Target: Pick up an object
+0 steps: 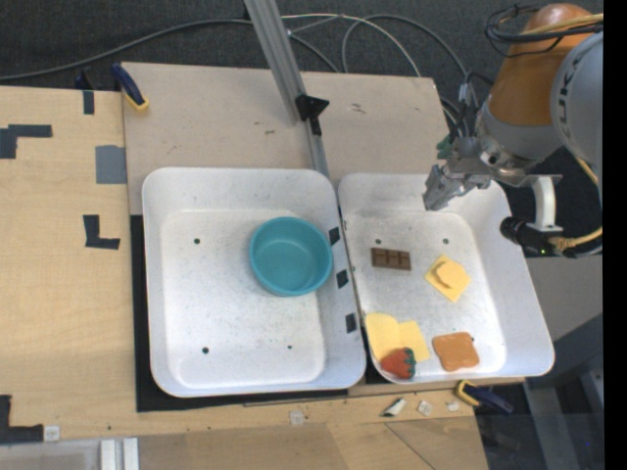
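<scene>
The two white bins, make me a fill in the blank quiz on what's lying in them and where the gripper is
1. The teal bowl lies in the ____ bin.
2. The brown chocolate bar lies in the ____ bin.
3. The gripper hangs over the far end of the ____ bin.
4. The strawberry sits against the ____ slice.

Missing words: left; right; right; yellow

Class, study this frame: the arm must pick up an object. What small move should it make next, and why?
Probably shift the gripper toward the bin's middle, above the yellow block. It now hovers over the right bin's far edge, with nothing under it, while the block lies apart from the other items.
</scene>
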### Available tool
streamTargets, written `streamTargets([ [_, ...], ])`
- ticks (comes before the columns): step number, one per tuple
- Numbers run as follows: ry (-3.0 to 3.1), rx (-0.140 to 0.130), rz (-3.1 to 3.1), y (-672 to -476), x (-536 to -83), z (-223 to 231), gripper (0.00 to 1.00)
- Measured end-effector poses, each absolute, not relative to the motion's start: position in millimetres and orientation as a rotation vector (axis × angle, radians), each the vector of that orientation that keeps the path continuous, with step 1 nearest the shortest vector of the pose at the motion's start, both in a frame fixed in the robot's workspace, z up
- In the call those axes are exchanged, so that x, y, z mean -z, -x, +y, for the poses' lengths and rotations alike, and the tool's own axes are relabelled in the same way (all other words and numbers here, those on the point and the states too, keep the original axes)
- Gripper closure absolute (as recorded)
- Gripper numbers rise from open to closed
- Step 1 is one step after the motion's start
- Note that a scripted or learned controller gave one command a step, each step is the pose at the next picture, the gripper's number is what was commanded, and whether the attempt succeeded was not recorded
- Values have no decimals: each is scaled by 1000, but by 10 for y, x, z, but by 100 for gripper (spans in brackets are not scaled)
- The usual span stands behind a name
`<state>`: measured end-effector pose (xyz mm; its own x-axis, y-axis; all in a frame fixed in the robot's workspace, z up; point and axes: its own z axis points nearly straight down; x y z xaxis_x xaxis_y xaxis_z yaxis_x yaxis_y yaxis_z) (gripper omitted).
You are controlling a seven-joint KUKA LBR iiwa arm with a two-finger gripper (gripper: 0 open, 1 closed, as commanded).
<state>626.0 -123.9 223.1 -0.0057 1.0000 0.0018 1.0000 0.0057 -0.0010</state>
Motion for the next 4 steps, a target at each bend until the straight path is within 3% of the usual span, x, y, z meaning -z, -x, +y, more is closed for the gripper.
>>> streamTargets([
  [2,2212,0,-2226,-5966,-2398,-248,100],
  [4,2210,-3,-2227,-5587,-2193,822,100],
])
